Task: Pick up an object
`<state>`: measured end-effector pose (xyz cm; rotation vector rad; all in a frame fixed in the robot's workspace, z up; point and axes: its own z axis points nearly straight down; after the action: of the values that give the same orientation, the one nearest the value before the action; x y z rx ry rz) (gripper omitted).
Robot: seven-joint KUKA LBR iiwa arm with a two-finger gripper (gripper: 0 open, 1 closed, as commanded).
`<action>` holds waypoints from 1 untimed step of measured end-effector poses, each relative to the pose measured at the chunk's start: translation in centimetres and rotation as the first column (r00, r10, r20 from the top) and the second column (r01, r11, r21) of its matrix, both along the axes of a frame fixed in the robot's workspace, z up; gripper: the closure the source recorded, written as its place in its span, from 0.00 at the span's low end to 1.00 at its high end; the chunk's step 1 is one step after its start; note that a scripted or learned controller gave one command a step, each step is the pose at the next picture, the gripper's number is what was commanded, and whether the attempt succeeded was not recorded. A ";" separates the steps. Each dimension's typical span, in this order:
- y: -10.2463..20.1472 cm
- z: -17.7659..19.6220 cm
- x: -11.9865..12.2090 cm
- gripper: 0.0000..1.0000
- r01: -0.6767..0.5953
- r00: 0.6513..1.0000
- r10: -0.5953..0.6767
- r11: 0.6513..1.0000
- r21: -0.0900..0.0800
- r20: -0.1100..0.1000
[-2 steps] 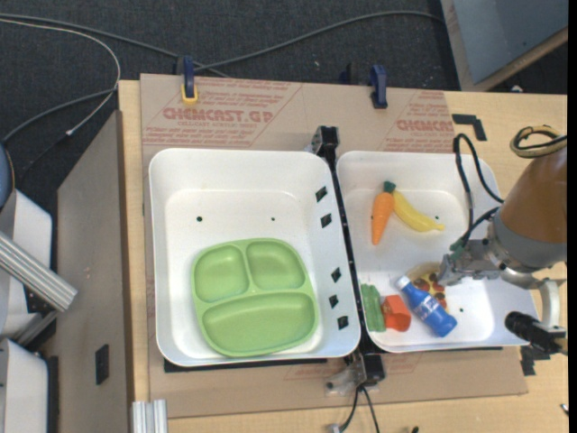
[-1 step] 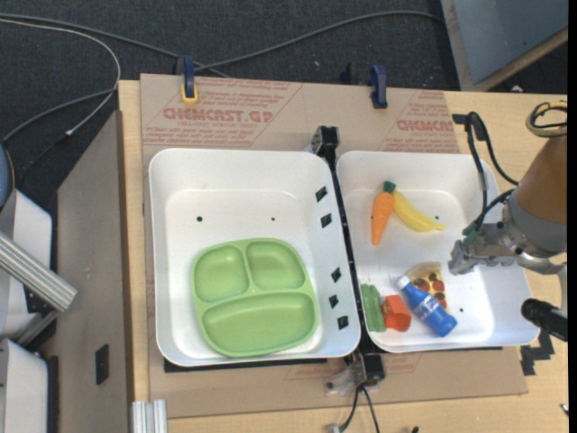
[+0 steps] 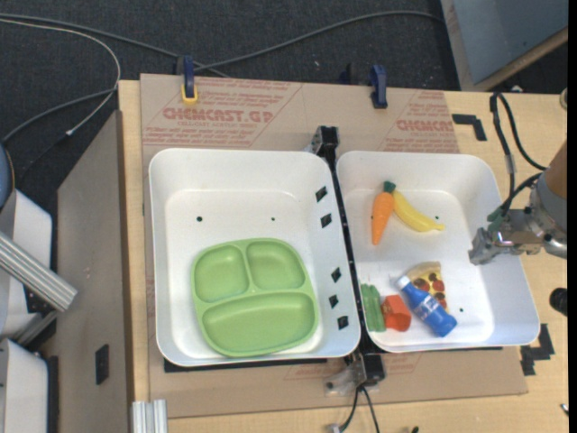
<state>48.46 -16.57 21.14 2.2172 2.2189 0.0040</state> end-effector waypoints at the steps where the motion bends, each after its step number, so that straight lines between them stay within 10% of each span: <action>1: 0.0 3.5 0.1 1.00 -0.002 1.000 0.002 1.000 0.000 0.000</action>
<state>48.60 -16.57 24.61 2.2152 2.2205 0.0043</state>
